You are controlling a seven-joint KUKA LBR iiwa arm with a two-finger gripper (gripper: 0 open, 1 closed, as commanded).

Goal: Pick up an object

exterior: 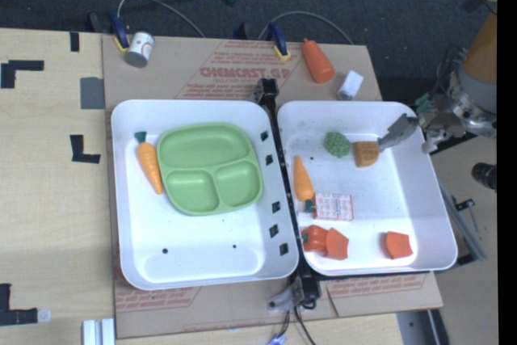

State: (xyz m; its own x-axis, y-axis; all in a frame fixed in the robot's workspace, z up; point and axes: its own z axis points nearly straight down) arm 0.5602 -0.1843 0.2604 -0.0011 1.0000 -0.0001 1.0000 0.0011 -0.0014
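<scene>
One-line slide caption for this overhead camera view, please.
Gripper reaches into the right bin beside a tan block and green ball; green tray in the left bin.

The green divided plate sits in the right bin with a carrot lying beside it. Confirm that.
Not quite. The green divided plate sits in the left bin, not the right bin. The rest holds: a carrot lies beside it, along its left edge. The camera view shows this.

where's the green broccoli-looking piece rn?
In the camera view, the green piece lies in the right bin, near its top edge, just left of the tan block.
</scene>
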